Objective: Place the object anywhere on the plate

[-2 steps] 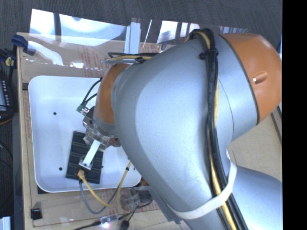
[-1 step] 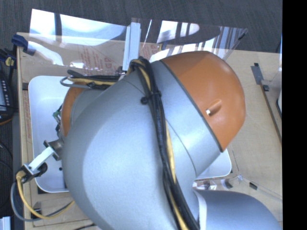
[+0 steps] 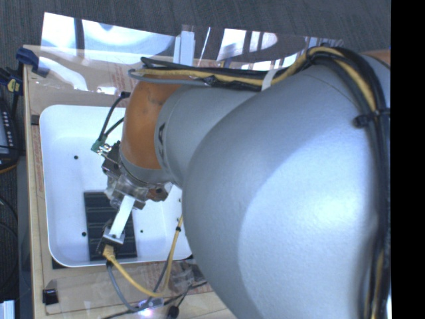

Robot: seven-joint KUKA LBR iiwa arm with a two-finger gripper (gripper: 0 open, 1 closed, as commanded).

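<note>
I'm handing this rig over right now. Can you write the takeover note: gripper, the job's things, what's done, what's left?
Gripper: low over the left bin. I cannot tell whether it is open or shut.
Things: a dark ribbed slab lies flat in that bin, toward the view's lower edge and right under the gripper. I cannot tell whether it is the plate or the object. The arm covers the bench to the right.
Done: no placement to be seen.
Left: check what is held, then set the object on the plate.
</note>
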